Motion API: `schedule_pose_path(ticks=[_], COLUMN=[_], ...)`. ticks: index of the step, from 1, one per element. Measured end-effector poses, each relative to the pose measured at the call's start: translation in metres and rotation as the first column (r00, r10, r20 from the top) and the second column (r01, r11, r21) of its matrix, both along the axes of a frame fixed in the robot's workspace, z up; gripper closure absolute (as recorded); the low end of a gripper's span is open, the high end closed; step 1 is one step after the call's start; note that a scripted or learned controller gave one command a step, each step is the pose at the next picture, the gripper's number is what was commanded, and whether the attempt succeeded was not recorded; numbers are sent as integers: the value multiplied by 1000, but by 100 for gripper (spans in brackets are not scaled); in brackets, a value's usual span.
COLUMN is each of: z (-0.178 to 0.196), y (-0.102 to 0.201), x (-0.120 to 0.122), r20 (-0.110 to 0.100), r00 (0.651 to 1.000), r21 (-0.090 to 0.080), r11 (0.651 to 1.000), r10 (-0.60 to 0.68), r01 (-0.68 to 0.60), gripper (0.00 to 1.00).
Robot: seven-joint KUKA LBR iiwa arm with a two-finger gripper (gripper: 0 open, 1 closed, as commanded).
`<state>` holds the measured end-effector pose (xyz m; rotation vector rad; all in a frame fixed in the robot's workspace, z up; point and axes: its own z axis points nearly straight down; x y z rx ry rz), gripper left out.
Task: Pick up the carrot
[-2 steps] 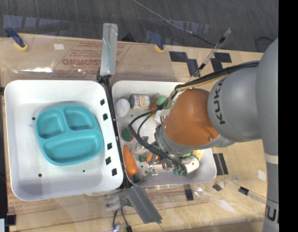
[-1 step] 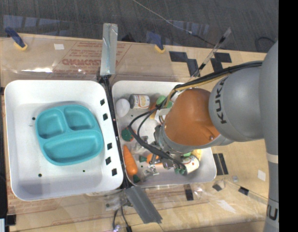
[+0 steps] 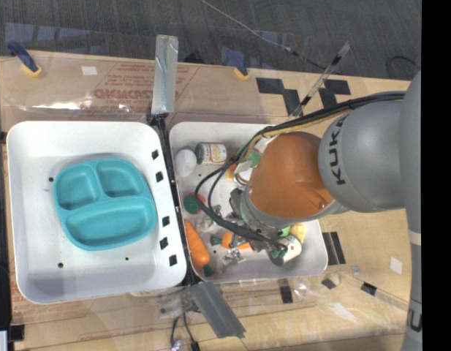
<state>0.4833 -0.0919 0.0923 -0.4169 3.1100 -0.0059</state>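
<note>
Orange tapered carrot (image 3: 198,246) lying at right bin's (image 3: 318,265) near-left wall, small jar (image 3: 210,153) beyond. Gripper (image 3: 236,248) just right among clutter; jaw state indeterminable.

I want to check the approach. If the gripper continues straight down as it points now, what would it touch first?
Probably the small toys on the right bin floor under the gripper, not the carrot, which lies beside it to the view's left. Depth is unclear.

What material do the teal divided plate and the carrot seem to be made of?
Teal divided plate: probably molded plastic, with a smooth, slightly glossy, uniform color. Carrot: likely a plastic toy, judging by its even orange, smooth surface, though this view cannot confirm it.
</note>
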Motion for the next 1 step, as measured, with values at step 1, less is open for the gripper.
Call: schedule_pose_path(ticks=[1], z=[10], y=[2], x=[2], r20=[3], r00=[1000], r21=[1], r11=[1000], r10=[9], r01=[-9], gripper=[100])
